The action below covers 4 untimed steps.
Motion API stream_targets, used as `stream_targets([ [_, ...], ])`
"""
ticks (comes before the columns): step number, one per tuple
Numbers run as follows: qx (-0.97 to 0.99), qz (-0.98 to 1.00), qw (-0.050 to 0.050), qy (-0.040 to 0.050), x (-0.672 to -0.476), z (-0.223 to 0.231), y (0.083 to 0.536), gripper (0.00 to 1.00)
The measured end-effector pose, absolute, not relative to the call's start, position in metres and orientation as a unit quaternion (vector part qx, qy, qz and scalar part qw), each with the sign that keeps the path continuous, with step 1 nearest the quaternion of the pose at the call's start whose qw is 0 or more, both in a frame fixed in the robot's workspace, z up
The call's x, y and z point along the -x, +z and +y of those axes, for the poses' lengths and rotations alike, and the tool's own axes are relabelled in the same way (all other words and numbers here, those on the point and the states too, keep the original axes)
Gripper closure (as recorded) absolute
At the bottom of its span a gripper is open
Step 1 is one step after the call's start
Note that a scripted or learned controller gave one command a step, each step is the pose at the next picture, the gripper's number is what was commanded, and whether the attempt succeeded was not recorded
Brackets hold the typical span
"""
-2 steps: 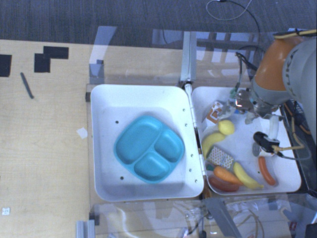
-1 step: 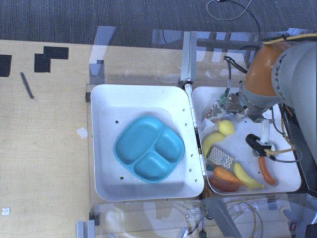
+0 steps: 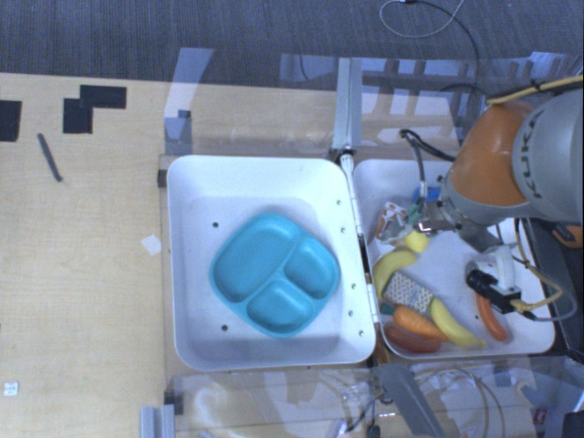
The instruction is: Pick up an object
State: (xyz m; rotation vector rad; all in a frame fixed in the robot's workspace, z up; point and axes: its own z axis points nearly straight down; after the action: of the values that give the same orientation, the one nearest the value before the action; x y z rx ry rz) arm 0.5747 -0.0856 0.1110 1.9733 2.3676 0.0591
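Below fingers (image 3: 422,215): yellow banana (image 3: 394,265), apart.

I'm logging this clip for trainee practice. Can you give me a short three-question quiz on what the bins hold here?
1. True or false: the blue divided plate lies in the right bin.
2. Which bin does the arm reach over?
3. The orange carrot lies: A) beside a banana, B) on the blue divided plate, C) outside both bins.

Key: 1. False, it lies in the left bin. 2. The right bin. 3. A.
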Motion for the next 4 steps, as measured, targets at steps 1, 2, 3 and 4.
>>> stream_targets([
  [1, -0.583, 0.812, 0.025, 0.0148, -0.586, -0.088, 0.111, 0.00],
  [2, -0.544, 0.839, 0.019, 0.0135, -0.601, -0.097, 0.110, 0.00],
  [3, -0.475, 0.880, 0.026, 0.0099, -0.606, -0.094, 0.111, 0.00],
  [4, -0.560, 0.828, 0.020, 0.0113, -0.605, -0.092, 0.110, 0.00],
])
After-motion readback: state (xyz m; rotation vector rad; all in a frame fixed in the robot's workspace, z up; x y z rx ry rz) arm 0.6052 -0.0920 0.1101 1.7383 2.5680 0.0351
